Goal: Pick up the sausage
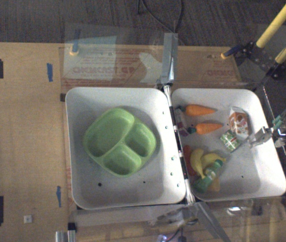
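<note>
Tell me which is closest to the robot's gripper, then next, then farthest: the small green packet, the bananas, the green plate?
Gripper is at the right bin's right side.
1. Small green packet, just to its left in the camera view.
2. Bananas, lower in the right bin.
3. Green plate, in the left bin.

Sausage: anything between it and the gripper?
Yes. The sausage lies along the left wall of the right bin. The bananas crowd it on the side facing the gripper. A green packet lies nearer the gripper.
</note>
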You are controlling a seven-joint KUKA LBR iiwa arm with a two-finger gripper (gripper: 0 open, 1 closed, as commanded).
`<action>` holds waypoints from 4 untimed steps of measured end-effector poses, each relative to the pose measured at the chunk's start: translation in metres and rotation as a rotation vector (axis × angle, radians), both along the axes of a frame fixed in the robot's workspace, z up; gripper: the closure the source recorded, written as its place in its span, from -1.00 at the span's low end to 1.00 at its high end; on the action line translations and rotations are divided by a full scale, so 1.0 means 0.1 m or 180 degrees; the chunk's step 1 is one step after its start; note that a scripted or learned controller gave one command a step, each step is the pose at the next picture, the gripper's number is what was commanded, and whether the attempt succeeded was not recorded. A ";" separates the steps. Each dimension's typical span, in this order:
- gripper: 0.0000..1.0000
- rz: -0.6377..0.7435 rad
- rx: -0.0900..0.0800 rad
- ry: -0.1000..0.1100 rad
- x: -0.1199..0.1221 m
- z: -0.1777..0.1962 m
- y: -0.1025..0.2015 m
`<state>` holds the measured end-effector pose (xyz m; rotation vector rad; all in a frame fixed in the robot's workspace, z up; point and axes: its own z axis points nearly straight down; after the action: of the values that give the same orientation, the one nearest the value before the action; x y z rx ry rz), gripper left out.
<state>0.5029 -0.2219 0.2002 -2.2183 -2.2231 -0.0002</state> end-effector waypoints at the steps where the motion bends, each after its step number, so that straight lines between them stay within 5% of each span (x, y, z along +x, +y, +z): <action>1: -1.00 -0.0528 0.0004 0.0005 -0.24 -0.11 -0.02; 2: -1.00 -0.0554 0.0001 0.0004 -0.24 -0.46 0.11; 3: -1.00 -0.0339 -0.0011 -0.0027 -0.16 -1.12 0.79; 4: -1.00 -0.0718 -0.0005 -0.0004 -0.04 0.07 0.57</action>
<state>0.4993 -0.1653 0.2077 -2.4561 -1.9606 0.0000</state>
